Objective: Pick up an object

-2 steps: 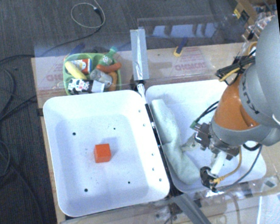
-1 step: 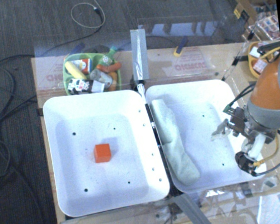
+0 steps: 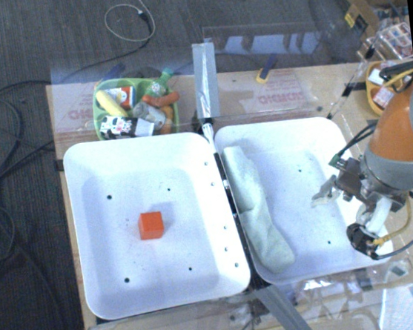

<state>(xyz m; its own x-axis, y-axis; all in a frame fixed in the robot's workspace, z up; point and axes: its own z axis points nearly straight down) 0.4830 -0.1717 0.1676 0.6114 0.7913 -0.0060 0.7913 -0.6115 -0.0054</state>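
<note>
A small orange cube [image 3: 151, 225] lies near the middle of the left white bin [image 3: 102, 285]. A folded white cloth [image 3: 255, 207] stretches along the left wall of the right white bin [image 3: 302, 149]. My gripper [image 3: 324, 195] hangs over the right side of the right bin, at the end of the grey wrist below the orange band [image 3: 400, 133]. It is well to the right of the cloth and far from the cube. I see nothing in it.
A green basket [image 3: 136, 108] with several toy items stands behind the left bin. A clear plastic panel [image 3: 274, 44] and a metal post [image 3: 205, 78] rise behind the bins. Cables trail over the dark floor at the left.
</note>
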